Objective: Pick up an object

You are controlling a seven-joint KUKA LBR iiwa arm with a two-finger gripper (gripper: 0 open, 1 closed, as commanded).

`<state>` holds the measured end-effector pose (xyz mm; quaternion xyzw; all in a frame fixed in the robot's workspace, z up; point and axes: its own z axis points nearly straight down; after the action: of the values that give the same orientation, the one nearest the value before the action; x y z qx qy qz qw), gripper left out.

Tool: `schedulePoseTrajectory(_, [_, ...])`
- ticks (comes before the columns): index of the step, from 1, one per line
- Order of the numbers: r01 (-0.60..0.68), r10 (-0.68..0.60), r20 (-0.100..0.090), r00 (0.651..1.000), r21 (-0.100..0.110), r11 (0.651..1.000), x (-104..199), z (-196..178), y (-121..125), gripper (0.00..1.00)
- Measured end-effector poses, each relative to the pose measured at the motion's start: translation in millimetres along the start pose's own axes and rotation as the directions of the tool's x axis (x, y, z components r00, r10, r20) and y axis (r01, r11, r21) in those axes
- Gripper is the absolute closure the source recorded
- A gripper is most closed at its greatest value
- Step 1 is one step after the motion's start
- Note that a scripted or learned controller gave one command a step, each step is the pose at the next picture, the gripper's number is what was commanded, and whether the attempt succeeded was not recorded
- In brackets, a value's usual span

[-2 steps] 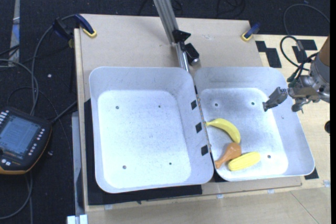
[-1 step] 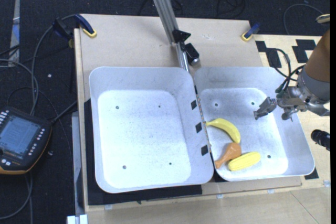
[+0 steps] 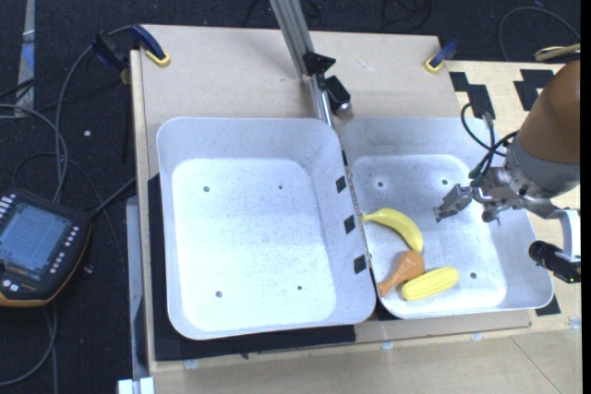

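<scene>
Right bin (image 3: 480,291) is half bare; we see gripper (image 3: 451,201) above banana (image 3: 397,225), its fingers apparently apart, holding nothing.

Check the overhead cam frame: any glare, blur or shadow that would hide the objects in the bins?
Camera view: even, soft light, no hard shadows. The white bins look bright but not blown out; their speckles stay visible. The banana, corn cob and orange toy are clear against the white. The gripper is small and slightly soft, so its finger detail is hard to read.
</scene>
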<state>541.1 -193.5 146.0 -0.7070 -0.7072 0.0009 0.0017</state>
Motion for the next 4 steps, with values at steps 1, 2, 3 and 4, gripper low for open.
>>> schedulePoseTrajectory(1, [0.0,0.0,0.001,1.0,-0.001,1.0,0.3,51.5,-0.4,0.0])
schedulePoseTrajectory(2, [0.0,0.0,0.001,1.0,-0.004,1.0,0.0,40.0,0.2,1.0])
schedulePoseTrajectory(3, [0.0,0.0,0.002,1.0,-0.008,1.0,2.2,-21.2,-2.8,1.0])
schedulePoseTrajectory(4, [0.0,0.0,0.002,1.0,-0.008,1.0,2.2,-67.7,-2.0,1.0])
